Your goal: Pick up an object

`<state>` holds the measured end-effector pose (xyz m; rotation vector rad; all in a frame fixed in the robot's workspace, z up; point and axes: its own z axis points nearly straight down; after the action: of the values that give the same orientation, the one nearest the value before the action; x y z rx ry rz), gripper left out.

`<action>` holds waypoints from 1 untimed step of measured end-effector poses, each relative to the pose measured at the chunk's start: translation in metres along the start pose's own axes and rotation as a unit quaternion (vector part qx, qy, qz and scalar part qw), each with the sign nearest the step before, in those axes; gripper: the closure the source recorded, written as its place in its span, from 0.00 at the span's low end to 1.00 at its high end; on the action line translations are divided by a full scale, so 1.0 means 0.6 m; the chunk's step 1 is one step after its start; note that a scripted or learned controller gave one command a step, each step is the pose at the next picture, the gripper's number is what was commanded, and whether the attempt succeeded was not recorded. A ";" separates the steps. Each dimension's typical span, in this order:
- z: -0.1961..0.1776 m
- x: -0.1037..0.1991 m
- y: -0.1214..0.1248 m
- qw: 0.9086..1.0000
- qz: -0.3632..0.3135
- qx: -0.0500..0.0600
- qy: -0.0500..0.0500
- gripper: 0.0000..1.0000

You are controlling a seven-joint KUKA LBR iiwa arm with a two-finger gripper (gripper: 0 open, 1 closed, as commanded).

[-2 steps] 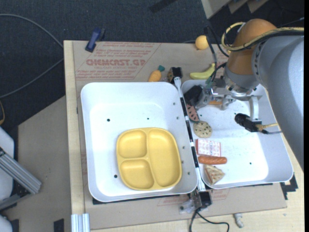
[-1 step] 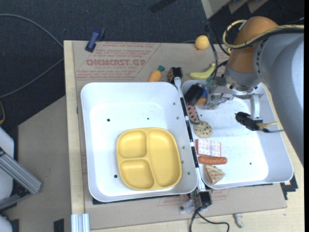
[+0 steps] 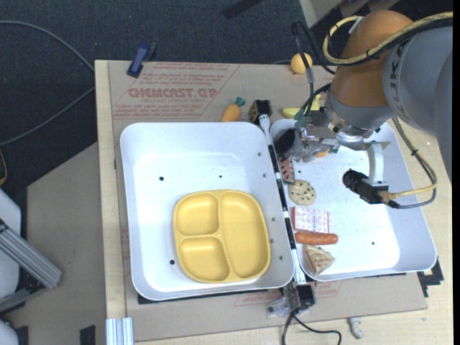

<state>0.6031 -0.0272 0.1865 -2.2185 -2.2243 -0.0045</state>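
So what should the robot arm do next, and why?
Probably slide a bit toward the cookie and go down on it. The gripper sits at the right bin's far left corner, and the cookie, wrapper and hot dog lie nearer the camera.

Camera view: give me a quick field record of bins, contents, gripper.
left bin: holds yellow three-compartment plastic plate
right bin: round chocolate-chip cookie, pink-and-white flat packet, orange-red toy sausage, tan wedge-shaped piece, all along its left wall
gripper: low over right bin's upper-left corner; finger state unclear
outside bins: small orange carrot toy on bench
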 end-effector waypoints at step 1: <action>-0.052 0.092 0.067 1.000 0.000 0.000 0.000 1.00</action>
<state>0.6429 0.0279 0.2176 -2.2192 -2.2247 -0.0037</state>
